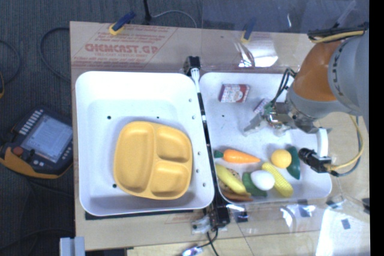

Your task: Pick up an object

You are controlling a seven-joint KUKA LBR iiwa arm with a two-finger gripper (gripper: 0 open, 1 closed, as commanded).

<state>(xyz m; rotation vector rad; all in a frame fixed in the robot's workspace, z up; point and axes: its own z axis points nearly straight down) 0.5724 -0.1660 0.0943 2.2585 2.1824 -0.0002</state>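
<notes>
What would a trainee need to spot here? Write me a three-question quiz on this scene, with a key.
1. True or false: the yellow tray lies in the right bin.
2. Which item lies nearest the far wall of the right bin?
A. carrot
B. red box
C. egg
3. Fill in: the gripper hovers over a bare patch of the ____ bin, above the carrot.

Key:
1. False. It lies in the left bin.
2. B. The food toys, lemon and corn among them, crowd the near side.
3. right
</notes>
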